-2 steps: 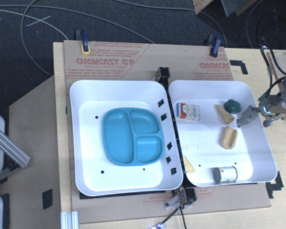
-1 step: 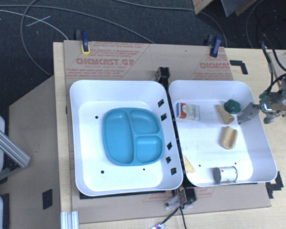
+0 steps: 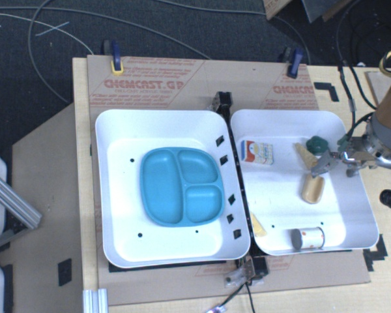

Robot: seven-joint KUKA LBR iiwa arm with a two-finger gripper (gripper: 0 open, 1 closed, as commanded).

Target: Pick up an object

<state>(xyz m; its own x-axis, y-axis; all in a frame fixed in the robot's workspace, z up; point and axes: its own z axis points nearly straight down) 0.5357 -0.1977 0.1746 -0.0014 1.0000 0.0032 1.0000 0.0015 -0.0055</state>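
The gripper [image 3: 327, 163] sits low over the right bin [image 3: 283, 230], fingers slightly parted with nothing visibly between them, just above a tan cylindrical object [image 3: 312, 189] and beside a dark green piece [image 3: 317, 144]. A small white carton [image 3: 257, 152] lies farther left, a grey-capped white cylinder [image 3: 309, 238] near the front rim, and a blue divided plate [image 3: 182, 186] fills the left bin [image 3: 114, 194]

On the brown board [image 3: 182, 77] under the 2 bins we read red print, "CHEMCAST G P", at its far left part, with smaller red lines above and below too fine to make out. The same print recurs at the far right [image 3: 290, 90], partly cut off. The small carton [image 3: 257, 152] bears a label we cannot read.
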